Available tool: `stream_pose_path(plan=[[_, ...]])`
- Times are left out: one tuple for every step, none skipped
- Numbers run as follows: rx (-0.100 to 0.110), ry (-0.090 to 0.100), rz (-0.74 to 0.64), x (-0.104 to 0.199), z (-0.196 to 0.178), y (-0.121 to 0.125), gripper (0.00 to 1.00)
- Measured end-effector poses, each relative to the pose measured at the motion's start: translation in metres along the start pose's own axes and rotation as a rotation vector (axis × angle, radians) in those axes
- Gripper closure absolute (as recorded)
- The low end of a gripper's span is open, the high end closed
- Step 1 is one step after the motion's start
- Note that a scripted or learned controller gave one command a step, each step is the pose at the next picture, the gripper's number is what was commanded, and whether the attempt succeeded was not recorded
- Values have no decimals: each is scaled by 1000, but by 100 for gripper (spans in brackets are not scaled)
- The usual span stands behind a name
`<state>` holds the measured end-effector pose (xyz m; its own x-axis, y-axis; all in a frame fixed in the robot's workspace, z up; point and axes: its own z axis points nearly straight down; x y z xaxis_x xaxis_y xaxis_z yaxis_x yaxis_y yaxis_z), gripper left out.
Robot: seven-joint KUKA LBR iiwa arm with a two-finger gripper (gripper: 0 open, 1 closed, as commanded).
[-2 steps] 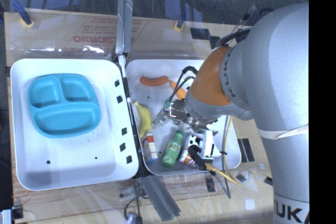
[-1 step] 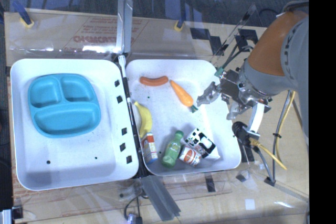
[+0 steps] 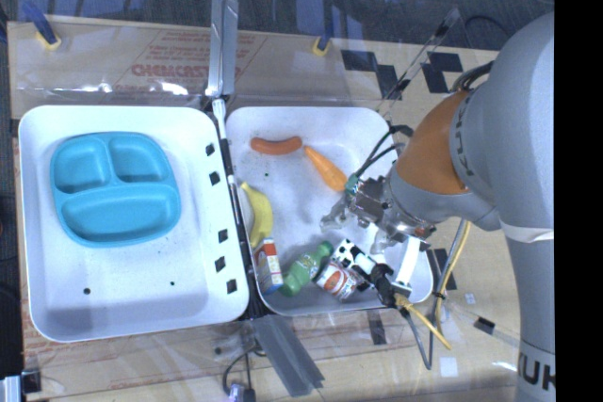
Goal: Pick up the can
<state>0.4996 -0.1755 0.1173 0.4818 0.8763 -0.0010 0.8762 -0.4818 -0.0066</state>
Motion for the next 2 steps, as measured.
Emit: stream_pose_path(plan=[[-4,3,-86,-29,25,-9,0],[-2,2,125,25,26,-40,0]])
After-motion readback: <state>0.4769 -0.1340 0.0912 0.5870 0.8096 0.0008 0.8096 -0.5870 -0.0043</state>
